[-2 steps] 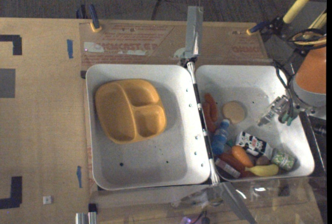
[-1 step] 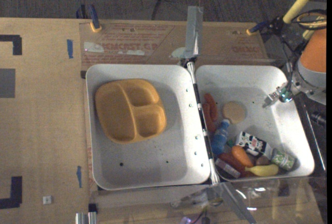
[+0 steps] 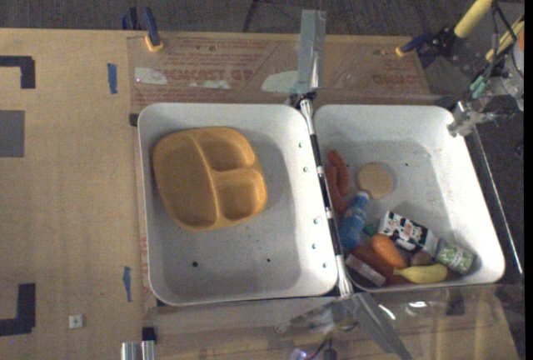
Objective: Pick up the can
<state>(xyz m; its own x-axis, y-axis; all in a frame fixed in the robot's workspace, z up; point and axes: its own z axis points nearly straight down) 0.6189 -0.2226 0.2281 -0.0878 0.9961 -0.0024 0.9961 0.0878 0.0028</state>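
Observation:
The can [image 3: 455, 257] is small and green with a pale label. It lies on its side in the near right corner of the right bin [image 3: 416, 133], beside a yellow banana [image 3: 423, 273]. My gripper [image 3: 464, 122] hangs at the far right corner of that bin, over its rim, well away from the can. The rest of the arm runs off the view's right edge.
The right bin also holds a tan round cookie [image 3: 376, 178], reddish sausages [image 3: 336, 179], a blue bottle [image 3: 355, 219], a black-and-white carton [image 3: 405, 231], an orange carrot [image 3: 389, 251] and a dark red piece [image 3: 366, 267]. An orange divided plate [image 3: 210, 177] lies in the left bin [image 3: 241, 267].

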